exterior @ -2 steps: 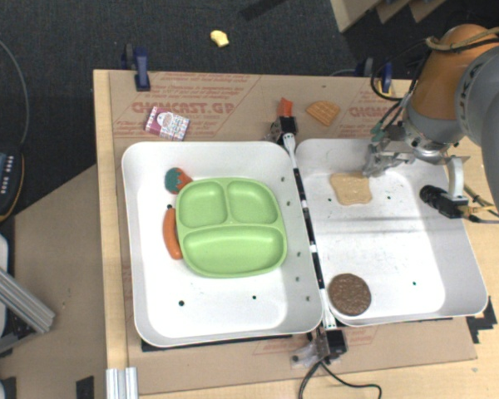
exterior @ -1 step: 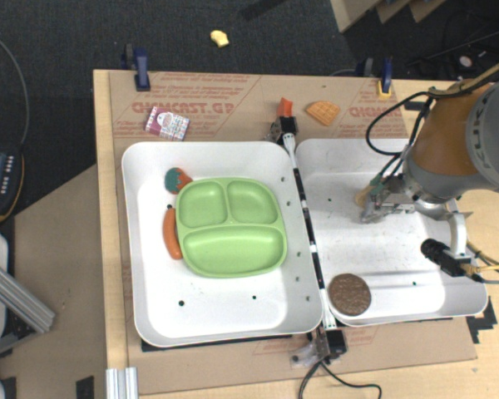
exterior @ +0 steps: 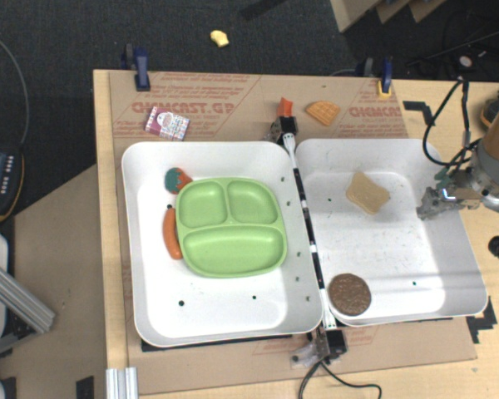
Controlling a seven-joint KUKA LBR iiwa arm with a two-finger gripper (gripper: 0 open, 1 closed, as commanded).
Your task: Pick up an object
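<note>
The bench [exterior: 233, 94], a brown board with red lettering, carries two shallow white bins side by side. The left bin [exterior: 154, 306] holds a green divided plate [exterior: 230, 227] with three compartments, sitting a little toward the far side. Against the plate's left edge lies an orange sausage-shaped toy [exterior: 172, 233], and just beyond the plate's far-left corner sits a small round toy in teal and red [exterior: 177, 179], touching or nearly touching the rim.

The right bin [exterior: 457, 260] holds two things well apart: a tan sponge-like block [exterior: 368, 193] in the far middle, lying flat and slightly askew, and a dark brown round cookie-like disc [exterior: 349, 294] at the near-left corner, close against the bin wall. Open white floor lies between the block and the bin's right side.

The arm enters from the right, and the gripper [exterior: 437, 199] sits low at the right bin's far-right edge, to the right of the tan block and apart from it. How wide it stands cannot be told; nothing is seen in it.

On the board beyond the bins lie a pink-and-white packet [exterior: 167, 123] at far left and an orange waffle-like piece [exterior: 323, 112] near the middle. Two blue clamps [exterior: 138, 66] grip the far edge. A small yellow thing [exterior: 219, 37] lies on the dark floor beyond.
</note>
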